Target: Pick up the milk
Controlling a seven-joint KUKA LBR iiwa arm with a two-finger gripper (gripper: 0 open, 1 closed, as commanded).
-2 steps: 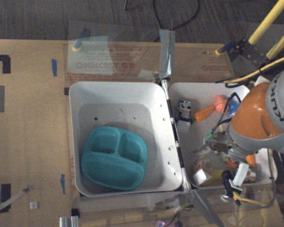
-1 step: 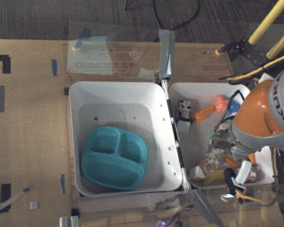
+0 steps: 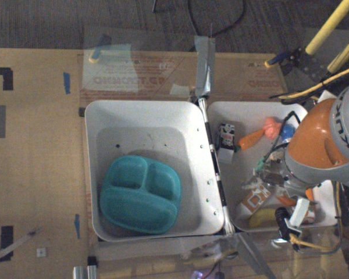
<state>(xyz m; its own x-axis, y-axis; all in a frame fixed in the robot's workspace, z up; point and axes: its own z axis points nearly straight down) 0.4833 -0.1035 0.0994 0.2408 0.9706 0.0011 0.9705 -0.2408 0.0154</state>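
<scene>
Gripper (image 3: 266,176): low in right bin (image 3: 244,112), among clutter beside milk carton (image 3: 226,137); finger spread cannot be told, possibly touching the items beneath. Left bin (image 3: 104,121): teal tray (image 3: 141,194).

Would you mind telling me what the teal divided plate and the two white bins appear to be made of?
The teal plate looks like moulded plastic, semi-matte: uniform colour, rounded compartment ridges, soft highlights. The left bin and right bin appear to be thin, smooth, formed plastic with rounded corners, though painted metal cannot be excluded.
</scene>
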